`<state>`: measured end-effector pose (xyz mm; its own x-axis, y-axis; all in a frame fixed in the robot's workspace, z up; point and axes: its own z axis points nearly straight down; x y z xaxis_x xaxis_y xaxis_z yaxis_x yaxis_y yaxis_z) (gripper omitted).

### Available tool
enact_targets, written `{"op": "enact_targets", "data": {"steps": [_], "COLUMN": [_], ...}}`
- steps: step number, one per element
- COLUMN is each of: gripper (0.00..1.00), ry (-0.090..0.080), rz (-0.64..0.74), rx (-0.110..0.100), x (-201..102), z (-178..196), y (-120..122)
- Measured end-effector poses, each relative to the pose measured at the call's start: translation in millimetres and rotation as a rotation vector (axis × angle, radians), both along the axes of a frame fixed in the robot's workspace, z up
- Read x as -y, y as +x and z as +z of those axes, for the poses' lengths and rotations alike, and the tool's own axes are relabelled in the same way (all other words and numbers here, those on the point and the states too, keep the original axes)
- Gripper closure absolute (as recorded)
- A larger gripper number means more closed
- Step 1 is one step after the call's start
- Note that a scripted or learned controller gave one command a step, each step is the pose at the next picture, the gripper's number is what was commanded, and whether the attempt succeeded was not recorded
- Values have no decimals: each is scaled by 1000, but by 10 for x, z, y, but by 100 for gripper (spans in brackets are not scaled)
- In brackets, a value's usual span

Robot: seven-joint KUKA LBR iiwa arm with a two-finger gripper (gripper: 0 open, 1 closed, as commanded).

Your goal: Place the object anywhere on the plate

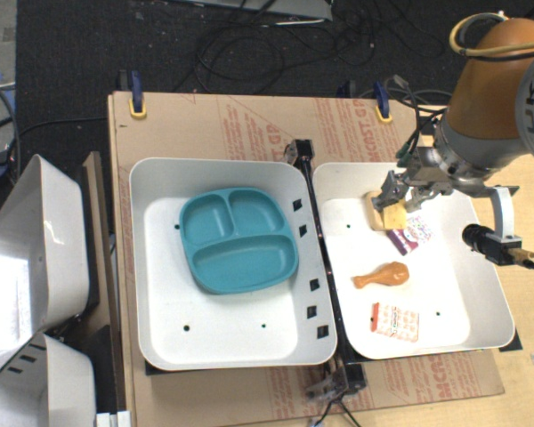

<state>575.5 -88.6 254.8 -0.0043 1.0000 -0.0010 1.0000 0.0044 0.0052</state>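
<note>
the task looks barely begun: the teal plate [238, 240] sits in the left bin [156, 265] with nothing on it. the end effector [399, 196] is low in the right bin [481, 327], over a pale yellow block [388, 216]; whether it is open, closed or gripping the block i cannot tell. carrying an object across and setting it down remains. counted: two bins on the counter [214, 123], one plate, four objects in the right bin: the block, a purple-and-white packet [415, 234], a chicken drumstick [383, 277], a red-and-white packet [396, 320].
</note>
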Motion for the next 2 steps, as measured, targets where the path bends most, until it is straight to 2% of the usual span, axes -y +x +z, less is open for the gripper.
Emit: {"op": "enact_targets", "data": {"steps": [2], "gripper": [100], "ry": [3], "rz": [3], "rx": [-9], "x": [-1105], "z": [-106], "y": [-532]}}
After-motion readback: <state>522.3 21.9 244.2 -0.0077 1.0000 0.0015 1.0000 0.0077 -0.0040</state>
